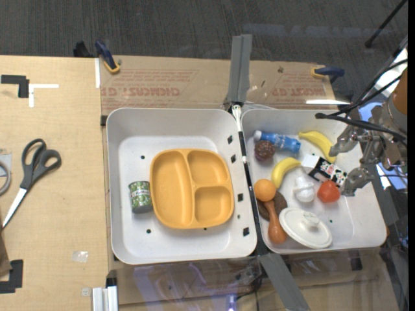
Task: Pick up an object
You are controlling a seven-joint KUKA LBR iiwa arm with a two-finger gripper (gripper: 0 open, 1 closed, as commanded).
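My gripper hangs over the right side of the right bin, open, with nothing between its fingers. One finger is near the tip of a yellow banana; the other finger is just right of a red tomato-like ball. A small black and white box lies just left of the gap. Also in this bin are a blue bottle, a second banana, an orange, a dark ball, a white lumpy object and a white lid.
The left bin holds a yellow divided plate and a green can. A brown wooden piece lies by the white lid. Scissors rest on the bench at far left. Dark cables run above the gripper.
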